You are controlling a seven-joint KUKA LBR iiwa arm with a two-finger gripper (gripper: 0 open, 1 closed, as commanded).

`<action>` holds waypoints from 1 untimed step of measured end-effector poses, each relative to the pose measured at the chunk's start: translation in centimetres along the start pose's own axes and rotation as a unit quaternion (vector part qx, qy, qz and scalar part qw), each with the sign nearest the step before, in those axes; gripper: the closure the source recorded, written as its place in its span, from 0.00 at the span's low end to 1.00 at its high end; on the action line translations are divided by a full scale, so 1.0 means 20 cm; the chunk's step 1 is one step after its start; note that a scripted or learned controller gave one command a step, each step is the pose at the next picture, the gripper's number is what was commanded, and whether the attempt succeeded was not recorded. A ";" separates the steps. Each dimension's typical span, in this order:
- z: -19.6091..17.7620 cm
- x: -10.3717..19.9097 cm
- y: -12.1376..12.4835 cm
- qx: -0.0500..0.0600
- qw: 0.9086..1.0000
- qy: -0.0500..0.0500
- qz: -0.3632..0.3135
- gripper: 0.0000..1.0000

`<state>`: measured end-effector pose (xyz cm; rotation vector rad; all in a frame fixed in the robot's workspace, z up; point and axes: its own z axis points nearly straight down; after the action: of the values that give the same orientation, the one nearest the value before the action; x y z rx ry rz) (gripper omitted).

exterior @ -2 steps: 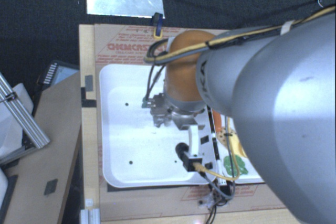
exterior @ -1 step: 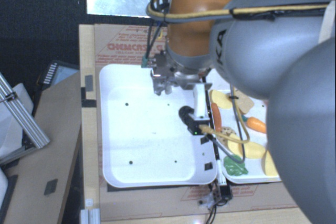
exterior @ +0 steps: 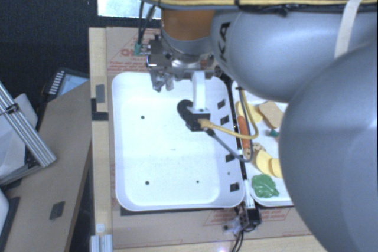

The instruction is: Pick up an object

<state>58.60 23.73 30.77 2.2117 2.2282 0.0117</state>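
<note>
Tool [exterior: 163, 84] hangs above the far end of the left bin [exterior: 136, 186]; whether it is open cannot be told. Green piece [exterior: 264, 186], yellow pieces [exterior: 269, 166] and orange stick [exterior: 242, 126] lie in the right bin [exterior: 277, 202].

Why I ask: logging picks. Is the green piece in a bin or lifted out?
In: the green piece lies in the right bin, apart from the tool.

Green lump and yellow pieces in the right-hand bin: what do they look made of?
Green lump: likely moulded plastic or rubber, going by its lumpy, slightly shiny surface. Yellow pieces: smooth, even-coloured, matte; plastic or foam, hard to tell at this size.
</note>
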 end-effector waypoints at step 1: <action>0.07 -0.02 0.43 0.000 1.000 -0.002 0.002 1.00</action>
<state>67.22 23.30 29.48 2.2143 2.2209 0.0084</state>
